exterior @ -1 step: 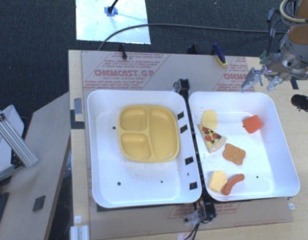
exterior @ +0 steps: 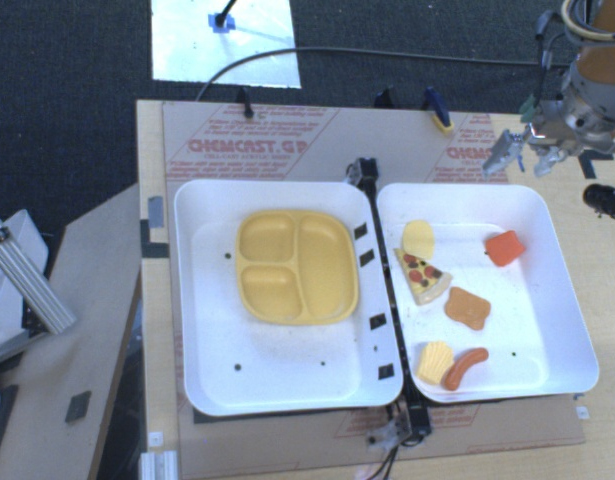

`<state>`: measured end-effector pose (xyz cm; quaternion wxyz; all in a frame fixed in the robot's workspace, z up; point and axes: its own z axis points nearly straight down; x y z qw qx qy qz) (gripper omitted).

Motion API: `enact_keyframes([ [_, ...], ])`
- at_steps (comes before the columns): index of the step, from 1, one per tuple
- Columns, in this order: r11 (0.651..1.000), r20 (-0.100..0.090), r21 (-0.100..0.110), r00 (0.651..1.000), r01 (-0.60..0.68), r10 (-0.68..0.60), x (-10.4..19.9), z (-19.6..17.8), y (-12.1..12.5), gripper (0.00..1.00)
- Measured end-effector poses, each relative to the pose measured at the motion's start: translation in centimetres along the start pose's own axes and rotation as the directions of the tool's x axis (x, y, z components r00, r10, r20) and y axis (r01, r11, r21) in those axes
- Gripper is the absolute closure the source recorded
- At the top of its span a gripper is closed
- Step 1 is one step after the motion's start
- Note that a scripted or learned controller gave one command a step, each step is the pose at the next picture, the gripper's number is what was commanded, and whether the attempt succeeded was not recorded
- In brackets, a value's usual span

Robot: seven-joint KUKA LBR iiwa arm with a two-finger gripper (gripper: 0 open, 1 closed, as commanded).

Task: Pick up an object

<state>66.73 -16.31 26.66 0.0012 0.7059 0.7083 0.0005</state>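
The gripper (exterior: pixel 525 157) hangs with fingers apart, gripping nothing, at one o'clock from the red block (exterior: pixel 505 248); nothing lies between. The board (exterior: pixel 257 138) reads CHEMCAST GP.

Right bin (exterior: pixel 562 298) holds toy food, all lying flat: pale chip (exterior: pixel 418 238) touching pizza slice (exterior: pixel 425 276), orange-red block (exterior: pixel 505 248) apart at right, brown cookie (exterior: pixel 468 308), yellow corn piece (exterior: pixel 434 362) against sausage (exterior: pixel 464 367).
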Motion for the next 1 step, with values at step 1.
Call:
enact_keyframes([
  [1, 1.0, 0.0, 0.003, 1.0, -0.001, 0.001, 0.33, 6.01, -0.39, 0.0],
])
